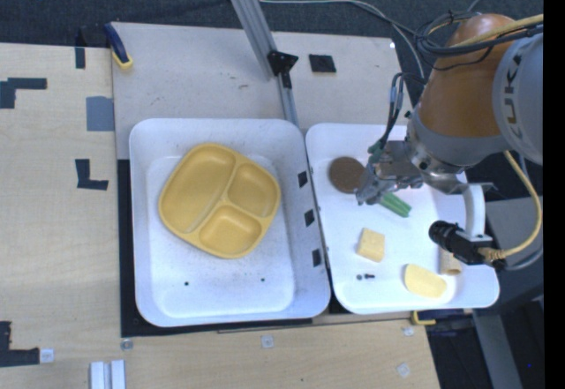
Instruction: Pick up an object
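Green stick point(395, 205), right bin point(477, 295): lies at the tip of the gripper point(378, 191); we can't tell jaws' state, nor whether it's gripped. Yellow cube point(372, 245), yellow wedge point(425, 281), brown disc point(347, 173) lie loose in the bin. We judge nothing lifted yet; the pick is left to do.

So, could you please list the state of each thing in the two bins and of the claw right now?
Yellow divided plate: right side up, lying in the left bin, compartments bare.
Brown round piece: flat in the right bin, beside the claw.
Green piece: lying under the claw's tip.
Yellow block: resting loose, apart from the claw.
Yellow wedge: lying near the right bin's front edge.
Claw: low over the right bin, at the green piece.
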Available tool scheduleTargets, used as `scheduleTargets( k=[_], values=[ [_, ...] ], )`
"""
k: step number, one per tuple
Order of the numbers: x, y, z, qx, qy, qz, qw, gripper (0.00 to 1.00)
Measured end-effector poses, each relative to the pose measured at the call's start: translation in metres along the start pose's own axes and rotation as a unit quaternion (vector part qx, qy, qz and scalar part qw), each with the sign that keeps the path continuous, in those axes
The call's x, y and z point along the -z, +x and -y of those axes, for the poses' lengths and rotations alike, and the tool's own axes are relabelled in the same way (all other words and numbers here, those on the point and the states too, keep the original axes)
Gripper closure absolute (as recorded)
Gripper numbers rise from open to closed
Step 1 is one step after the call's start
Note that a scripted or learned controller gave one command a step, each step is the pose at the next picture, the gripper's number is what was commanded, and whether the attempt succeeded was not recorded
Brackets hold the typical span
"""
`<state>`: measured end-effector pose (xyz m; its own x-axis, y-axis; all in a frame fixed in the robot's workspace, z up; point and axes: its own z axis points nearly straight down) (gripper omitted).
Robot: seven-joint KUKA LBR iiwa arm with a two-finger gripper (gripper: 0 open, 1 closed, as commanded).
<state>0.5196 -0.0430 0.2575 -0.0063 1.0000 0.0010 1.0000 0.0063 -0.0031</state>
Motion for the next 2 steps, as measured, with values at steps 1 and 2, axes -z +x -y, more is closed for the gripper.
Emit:
scheduleTargets(
  k=[1,2],
  values=[
    [-0.016,0.061,-0.004,0.000,0.000,0.000,1.0000,1.00],
    [-0.016,0.122,-0.010,0.001,-0.001,0.000,1.0000,1.00]
  ],
)
